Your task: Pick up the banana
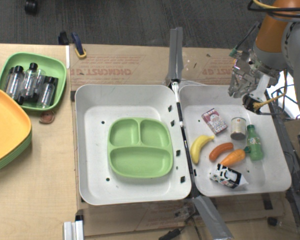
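We see the banana (200,147) lying at the left side of the right bin (270,184), just left of a sausage (221,150). The claw (238,86) hangs over that bin's far right corner, well apart from the banana. We cannot tell how its blurred tip stands.

I'm looking at my arm (285,29) now: grey casing with a broad, rounded orange band above the wrist. A yellow cable loops over the top, dark cables run alongside it. Below the band sits the claw (240,86), a cluster of bare grey metal parts, with a short yellow lead by it.
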Available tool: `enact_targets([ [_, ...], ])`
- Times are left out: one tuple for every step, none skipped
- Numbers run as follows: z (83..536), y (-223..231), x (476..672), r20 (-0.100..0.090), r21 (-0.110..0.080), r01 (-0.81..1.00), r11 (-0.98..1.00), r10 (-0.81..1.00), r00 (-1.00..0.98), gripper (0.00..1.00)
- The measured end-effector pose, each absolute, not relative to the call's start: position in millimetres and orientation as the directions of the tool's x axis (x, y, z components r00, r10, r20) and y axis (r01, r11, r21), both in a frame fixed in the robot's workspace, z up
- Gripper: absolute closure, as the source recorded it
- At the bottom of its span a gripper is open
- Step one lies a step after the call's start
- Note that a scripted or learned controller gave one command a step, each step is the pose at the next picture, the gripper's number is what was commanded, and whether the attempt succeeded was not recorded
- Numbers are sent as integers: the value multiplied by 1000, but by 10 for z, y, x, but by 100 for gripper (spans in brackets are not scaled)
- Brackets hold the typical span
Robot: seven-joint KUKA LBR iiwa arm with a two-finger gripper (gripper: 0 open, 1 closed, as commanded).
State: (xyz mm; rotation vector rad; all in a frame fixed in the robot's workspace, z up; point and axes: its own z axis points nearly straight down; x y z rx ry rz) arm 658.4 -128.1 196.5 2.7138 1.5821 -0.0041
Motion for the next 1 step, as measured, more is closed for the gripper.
enact_targets([
  [1507, -1313, 6580, -4, -3, 617, -787, 617, 787, 100],
])
